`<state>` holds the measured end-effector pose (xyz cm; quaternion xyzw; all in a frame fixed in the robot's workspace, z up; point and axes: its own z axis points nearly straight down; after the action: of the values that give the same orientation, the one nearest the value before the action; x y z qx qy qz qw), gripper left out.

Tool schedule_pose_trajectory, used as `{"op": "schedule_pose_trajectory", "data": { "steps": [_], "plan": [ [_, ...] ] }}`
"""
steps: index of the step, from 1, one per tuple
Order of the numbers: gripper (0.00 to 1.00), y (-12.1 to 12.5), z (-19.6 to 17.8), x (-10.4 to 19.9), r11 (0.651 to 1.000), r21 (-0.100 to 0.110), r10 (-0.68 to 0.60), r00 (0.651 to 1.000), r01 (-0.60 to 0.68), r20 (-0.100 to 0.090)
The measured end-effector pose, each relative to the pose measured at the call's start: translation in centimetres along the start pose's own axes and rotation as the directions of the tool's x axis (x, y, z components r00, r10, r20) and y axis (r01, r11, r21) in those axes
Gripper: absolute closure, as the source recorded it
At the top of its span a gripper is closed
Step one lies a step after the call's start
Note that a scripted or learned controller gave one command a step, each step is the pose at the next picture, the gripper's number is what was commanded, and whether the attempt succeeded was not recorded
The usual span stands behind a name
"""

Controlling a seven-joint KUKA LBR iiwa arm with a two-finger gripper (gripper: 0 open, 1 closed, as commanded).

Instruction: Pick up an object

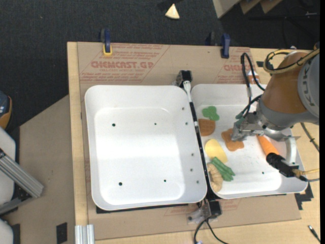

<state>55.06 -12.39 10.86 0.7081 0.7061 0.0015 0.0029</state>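
Arm (292, 93) comes in from the right, over the right bin (254, 187); gripper (239, 130) sits low at the bin's middle, right above a flat brown piece (234, 145); can't tell how the jaws stand, nor whether they touch it.

Right bin contents, all on its left & centre: green leafy item (210, 113) near the top; orange-brown flat piece (206, 127) just below it, by the bin's left wall; yellow rounded object (214, 149) further down, left of the brown piece; green stalk-like item (223, 169) just below the yellow one, lying at a slant; tan lumpy item (215, 178) by the bin's front-left corner, touching the green stalk. Orange carrot-like object (266, 145) lies to the gripper's right, partly under the arm's hardware.

Left bin (142, 146) sits beside the right one, rims touching along the middle; both rest on a brown board (127, 62) on the desk, w/ blue clamps (106, 37) at the board's far edge. Black cable (248, 75) loops up along the arm.
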Motion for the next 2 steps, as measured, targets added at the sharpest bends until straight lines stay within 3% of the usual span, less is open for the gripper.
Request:
{"op": "schedule_pose_trajectory", "data": {
  "steps": [1, 2],
  "plan": [
    [0.00, 0.0, 0.1, 0.0, 1.000, 0.001, 0.000, 1.000, 0.000, 0.000],
    [1.00, 0.0, -1.0, 0.0, 1.000, -0.002, 0.000, 1.000, 0.000, 0.001]
  ]
}}
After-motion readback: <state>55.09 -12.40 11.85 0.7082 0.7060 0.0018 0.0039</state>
